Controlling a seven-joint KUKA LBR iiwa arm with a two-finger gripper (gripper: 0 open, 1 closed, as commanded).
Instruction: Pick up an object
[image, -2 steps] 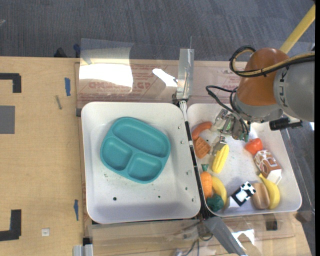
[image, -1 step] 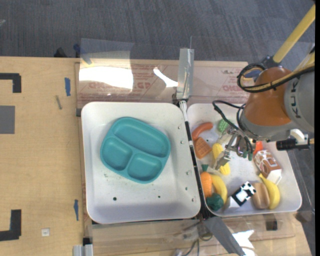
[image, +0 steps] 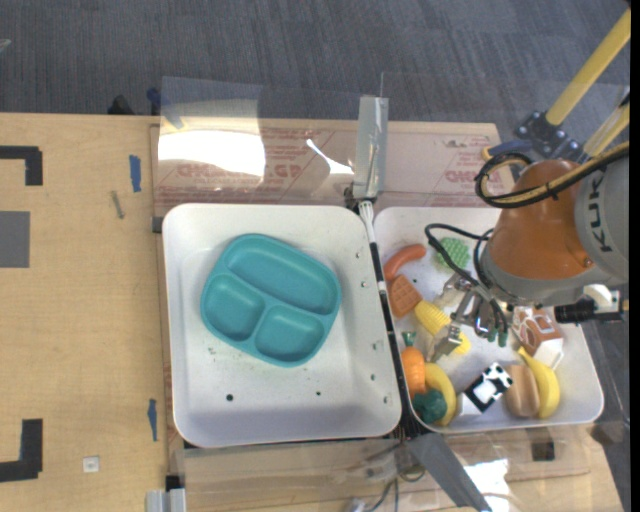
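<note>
My gripper (image: 468, 335) hangs low over the middle of the right bin (image: 590, 405), under the orange wrist band. Its fingers look open, one reaching down-left by a small yellow piece (image: 456, 344), and nothing shows between them. Just left of it lies a yellow corn cob (image: 431, 318). Around it are toy foods: a red sausage (image: 405, 258), an orange waffle piece (image: 403, 295), a green item (image: 455, 250), a carrot (image: 413, 366), a banana (image: 441, 390), a black-and-white cube (image: 489, 386) and a white-and-orange box (image: 536, 330).
The left bin (image: 190, 400) holds a teal divided plate (image: 270, 298). A ridge (image: 380, 300) separates the two bins. A second banana (image: 546, 386) and a brown bun (image: 521, 393) lie at the right bin's front right. Black cables loop off the wrist.
</note>
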